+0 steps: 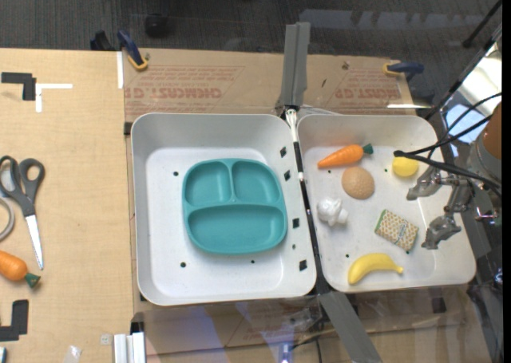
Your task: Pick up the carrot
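Observation:
An orange carrot [345, 155] with a green stub lies in the right bin [375, 125], near its back wall. My gripper [431, 211] hovers over the same bin's right side, well to the right of the carrot and closer to the front. Its fingers are open and hold nothing. A second carrot [12, 266] lies on the bench at the far left edge.
In the right bin lie a brown round item [358, 183], a yellow lemon [405, 167], a white lump [330, 211], a patterned packet [397, 230] and a banana [374, 267]. A teal divided plate [235, 205] rests in the left bin [152, 218]. Scissors [24, 194] lie on the bench.

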### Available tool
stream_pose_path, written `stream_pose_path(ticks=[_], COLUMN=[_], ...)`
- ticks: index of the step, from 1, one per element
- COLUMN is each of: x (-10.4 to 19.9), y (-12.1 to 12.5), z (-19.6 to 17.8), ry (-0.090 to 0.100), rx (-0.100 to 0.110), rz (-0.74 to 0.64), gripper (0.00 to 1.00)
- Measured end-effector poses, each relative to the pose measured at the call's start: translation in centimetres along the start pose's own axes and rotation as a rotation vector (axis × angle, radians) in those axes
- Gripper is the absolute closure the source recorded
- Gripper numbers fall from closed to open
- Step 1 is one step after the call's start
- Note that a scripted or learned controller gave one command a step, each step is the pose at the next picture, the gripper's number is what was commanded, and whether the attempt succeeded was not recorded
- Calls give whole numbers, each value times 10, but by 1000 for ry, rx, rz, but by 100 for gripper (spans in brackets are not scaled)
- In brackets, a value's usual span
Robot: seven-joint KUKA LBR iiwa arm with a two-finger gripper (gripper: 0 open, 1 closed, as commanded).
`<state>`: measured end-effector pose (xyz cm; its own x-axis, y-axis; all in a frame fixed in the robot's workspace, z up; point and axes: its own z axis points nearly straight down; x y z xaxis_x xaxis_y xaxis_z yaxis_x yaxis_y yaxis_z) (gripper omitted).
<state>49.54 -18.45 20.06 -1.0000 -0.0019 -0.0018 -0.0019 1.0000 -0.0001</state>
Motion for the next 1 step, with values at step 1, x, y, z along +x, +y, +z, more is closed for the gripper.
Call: stream_pose_path(ticks=[1], x=[-72], y=[57], z=[73], ry=[-1], rx=[-1], rz=[-53], gripper=[0])
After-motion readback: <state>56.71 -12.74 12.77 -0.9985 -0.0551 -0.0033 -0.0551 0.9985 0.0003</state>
